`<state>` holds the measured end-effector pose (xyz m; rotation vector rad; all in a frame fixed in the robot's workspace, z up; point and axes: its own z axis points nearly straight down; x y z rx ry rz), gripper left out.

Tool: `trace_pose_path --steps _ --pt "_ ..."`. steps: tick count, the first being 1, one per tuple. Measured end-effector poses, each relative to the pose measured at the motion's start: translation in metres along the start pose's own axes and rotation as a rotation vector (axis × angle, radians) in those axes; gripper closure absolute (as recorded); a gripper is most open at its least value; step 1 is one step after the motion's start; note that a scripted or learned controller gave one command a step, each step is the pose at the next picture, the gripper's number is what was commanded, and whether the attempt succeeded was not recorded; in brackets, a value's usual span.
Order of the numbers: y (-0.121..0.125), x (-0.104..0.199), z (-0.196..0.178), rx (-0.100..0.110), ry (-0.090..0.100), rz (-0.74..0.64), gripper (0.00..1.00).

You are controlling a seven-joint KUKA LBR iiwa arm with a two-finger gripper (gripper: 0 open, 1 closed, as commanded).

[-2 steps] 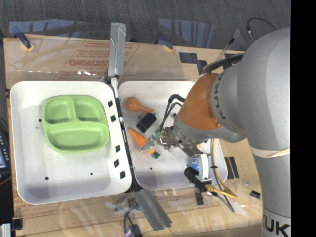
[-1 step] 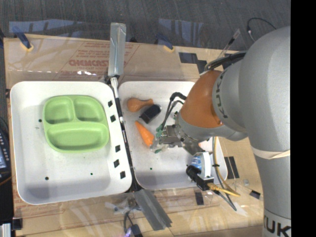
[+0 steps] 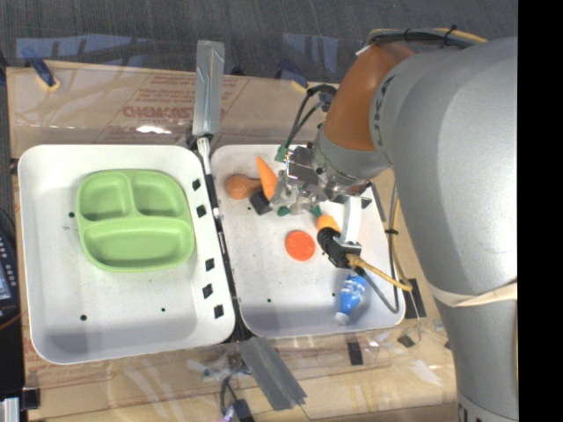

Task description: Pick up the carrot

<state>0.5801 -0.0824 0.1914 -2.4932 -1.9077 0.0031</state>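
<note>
Orange and tapered, the carrot (image 3: 266, 174) lies slantwise in the upper left of the right bin (image 3: 317, 325), near that bin's left wall. A brown rounded lump (image 3: 237, 185) sits just beside it to the left, and a small black block (image 3: 259, 204) lies just below it. The gripper (image 3: 290, 196) hangs just right of the carrot, low over the bin floor, probably lined up there for a grasp. Nothing shows the carrot held, and I cannot tell whether the gripper is open or closed. Further out lie a flat orange disc (image 3: 300, 245) and a blue-and-white bottle (image 3: 350, 297). A green divided plate (image 3: 136, 218) rests in the left bin (image 3: 35, 236), well apart.
</note>
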Motion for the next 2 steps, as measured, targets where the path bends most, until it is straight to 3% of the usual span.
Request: trace_pose_path --steps 1,2 --pt "0.047 0.036 -0.009 0.000 0.000 -0.334 1.00" --pt "0.066 0.038 -0.014 0.012 -0.001 -0.125 1.00"
